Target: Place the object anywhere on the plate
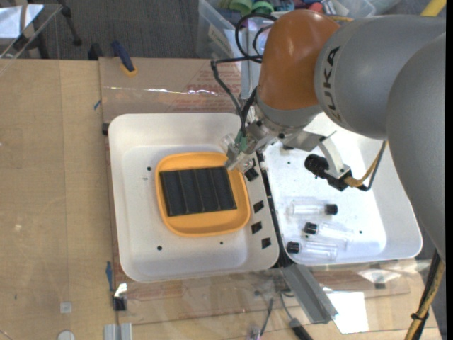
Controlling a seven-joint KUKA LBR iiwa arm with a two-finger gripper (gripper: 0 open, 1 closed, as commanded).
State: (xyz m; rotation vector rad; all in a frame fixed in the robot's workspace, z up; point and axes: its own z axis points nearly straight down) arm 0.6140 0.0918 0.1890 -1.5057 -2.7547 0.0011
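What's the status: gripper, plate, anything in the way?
Gripper low over yellow plate's right corner, grasp unclear. Clear vials lie in right bin. Nothing blocking the plate.

Plate [204, 222]: orange plastic look, smooth, slight sheen; dark matt ribbed insert in middle. Bins [134, 211] under and right of plate: white plastic, smooth, semi-gloss. Worktop [49, 190] left of plate: pale wood grain, matt. Arm [382, 69] above plate: grey smooth shell, glossy orange band. Vials [311, 209] right of plate: clear plastic, black caps.

I see a light wooden bench [49, 190] under even light, with a dark grey wall [106, 13] behind it. A clear plastic crate [219, 9] of coloured items stands at the back.
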